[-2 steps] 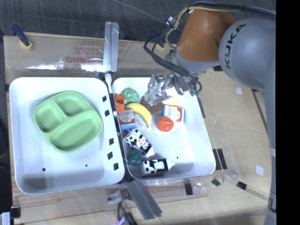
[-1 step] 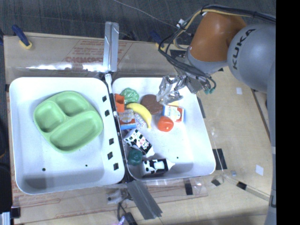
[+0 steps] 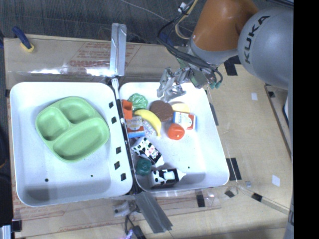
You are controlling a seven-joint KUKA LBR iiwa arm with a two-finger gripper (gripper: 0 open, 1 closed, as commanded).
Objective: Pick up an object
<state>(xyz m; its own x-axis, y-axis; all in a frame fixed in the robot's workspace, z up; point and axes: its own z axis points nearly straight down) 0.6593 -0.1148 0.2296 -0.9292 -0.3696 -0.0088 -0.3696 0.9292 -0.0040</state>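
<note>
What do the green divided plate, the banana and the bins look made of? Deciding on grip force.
Green divided plate: looks like moulded plastic, matte with a soft sheen and rounded compartment ridges. Banana: probably a plastic toy, given its uniform yellow and smooth surface; it could be softer. Bins: white, smooth, thin-walled, likely plastic, with faint glare.

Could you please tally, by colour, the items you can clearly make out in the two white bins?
Green: 3, the divided plate, the leafy piece, the small round item
Yellow: 1, the banana
Brown: 1, the round disc
Orange-red: 1, the ball
Black-and-white patterned: 2, and
Total: 8
</note>
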